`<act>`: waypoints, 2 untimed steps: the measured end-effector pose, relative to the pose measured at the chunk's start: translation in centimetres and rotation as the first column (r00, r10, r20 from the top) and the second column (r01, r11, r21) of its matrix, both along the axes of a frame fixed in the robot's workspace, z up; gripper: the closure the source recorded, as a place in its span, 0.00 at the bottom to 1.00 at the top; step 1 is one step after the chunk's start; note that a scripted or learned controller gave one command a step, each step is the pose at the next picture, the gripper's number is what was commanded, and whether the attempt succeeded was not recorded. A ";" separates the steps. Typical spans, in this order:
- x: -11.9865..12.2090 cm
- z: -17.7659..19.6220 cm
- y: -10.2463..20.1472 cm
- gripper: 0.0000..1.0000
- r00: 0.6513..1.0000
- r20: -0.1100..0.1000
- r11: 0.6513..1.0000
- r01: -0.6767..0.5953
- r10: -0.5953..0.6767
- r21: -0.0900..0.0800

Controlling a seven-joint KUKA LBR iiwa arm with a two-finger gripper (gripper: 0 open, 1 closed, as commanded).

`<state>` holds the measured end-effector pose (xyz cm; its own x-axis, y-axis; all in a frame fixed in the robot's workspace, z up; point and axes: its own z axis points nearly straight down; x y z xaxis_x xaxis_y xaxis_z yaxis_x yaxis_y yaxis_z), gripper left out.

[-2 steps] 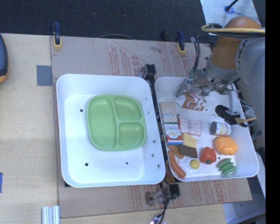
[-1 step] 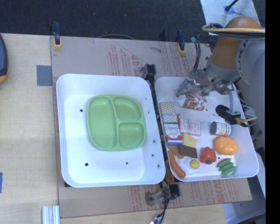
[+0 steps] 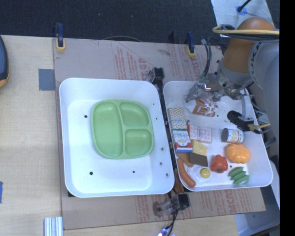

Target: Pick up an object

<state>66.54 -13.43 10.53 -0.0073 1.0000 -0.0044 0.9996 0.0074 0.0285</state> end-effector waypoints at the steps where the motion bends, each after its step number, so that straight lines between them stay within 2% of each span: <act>1: -0.1 0.0 0.2 0.00 1.000 -0.002 1.000 0.001 -0.001 -0.004; 2: 0.0 0.0 0.1 0.00 1.000 0.000 1.000 0.001 -0.001 -0.002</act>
<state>66.51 -13.36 10.52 -0.0059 1.0000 -0.0062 0.9996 0.0061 0.0285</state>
